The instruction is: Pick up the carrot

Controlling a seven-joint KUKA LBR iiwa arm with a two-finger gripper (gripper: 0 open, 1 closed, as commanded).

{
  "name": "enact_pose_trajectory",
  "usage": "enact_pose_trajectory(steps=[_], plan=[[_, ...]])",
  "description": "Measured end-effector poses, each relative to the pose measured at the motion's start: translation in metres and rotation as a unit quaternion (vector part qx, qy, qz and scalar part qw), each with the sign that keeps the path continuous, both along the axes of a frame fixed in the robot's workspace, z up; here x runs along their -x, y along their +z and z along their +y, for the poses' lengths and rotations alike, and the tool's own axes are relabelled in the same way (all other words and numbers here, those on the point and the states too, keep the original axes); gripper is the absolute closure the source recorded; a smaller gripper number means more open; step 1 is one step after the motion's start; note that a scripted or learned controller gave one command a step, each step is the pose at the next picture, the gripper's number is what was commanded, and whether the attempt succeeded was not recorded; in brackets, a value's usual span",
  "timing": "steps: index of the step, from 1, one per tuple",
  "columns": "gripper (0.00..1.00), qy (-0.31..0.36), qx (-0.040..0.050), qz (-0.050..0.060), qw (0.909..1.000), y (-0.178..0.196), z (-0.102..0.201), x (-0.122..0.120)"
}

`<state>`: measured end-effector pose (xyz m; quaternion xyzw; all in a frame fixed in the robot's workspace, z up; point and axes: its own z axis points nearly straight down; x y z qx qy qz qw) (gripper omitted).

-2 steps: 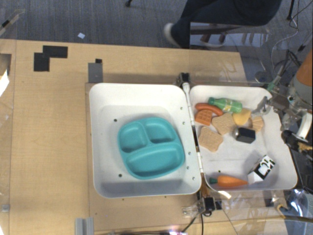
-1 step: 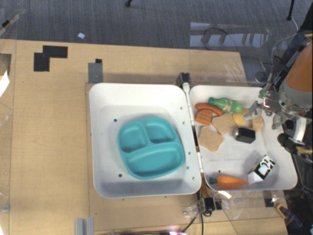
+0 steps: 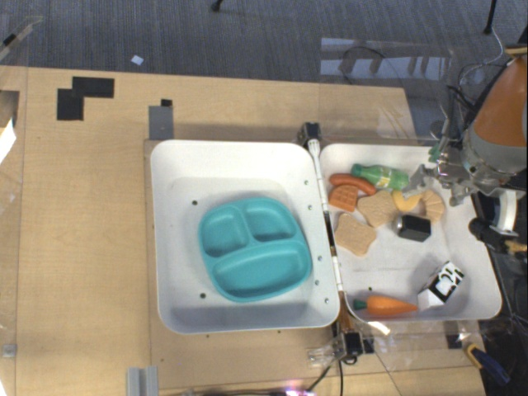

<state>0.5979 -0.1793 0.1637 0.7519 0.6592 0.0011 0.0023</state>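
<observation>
2 white bins sit on a wooden bench; grey carpet beyond.

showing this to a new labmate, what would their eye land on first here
The teal divided plate stands out first, lying alone in the left white bin. Next comes the cluster of toy food at the far side of the right bin, with the orange carrot lying apart by that bin's near wall. The grey arm with its orange band hangs over the right bin's far right corner.
</observation>
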Motion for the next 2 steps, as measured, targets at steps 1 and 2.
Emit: enact_pose_trajectory(steps=[1,2], plan=[[0.0,0.032,0.0006,-0.003,0.9995,-0.077,-0.016,-0.023],[1.0,0.036,0.0013,-0.005,0.9994,-0.064,-0.015,-0.025]])
